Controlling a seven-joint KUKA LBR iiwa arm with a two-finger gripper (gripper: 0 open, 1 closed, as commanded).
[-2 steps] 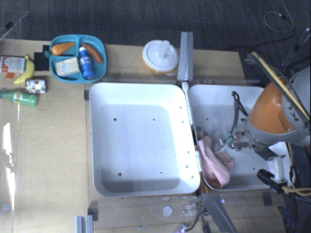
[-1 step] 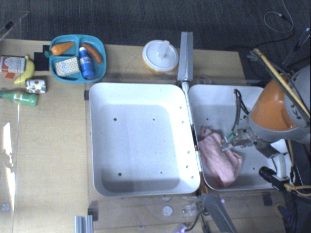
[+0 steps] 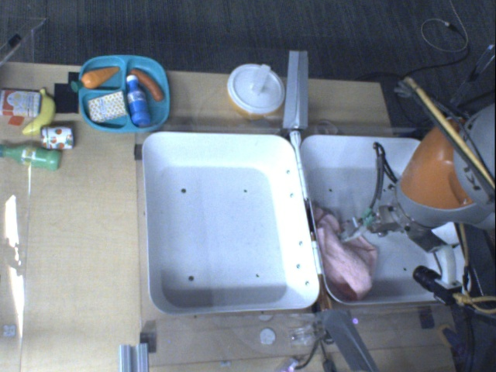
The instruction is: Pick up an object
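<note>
My hand sits low in the right bin, touching the upper edge of the crumpled pink cloth lying just below it against the bin's left wall. I judge I'm positioned to pinch a fold.

You're looking down at a light wooden bench with dark grey carpet behind its far edge. Take the left white bin as your landmark: the right white bin sits right beside it, a metal bar stands where they meet, and a glare streak runs down the benchtop well off to its left.
</note>
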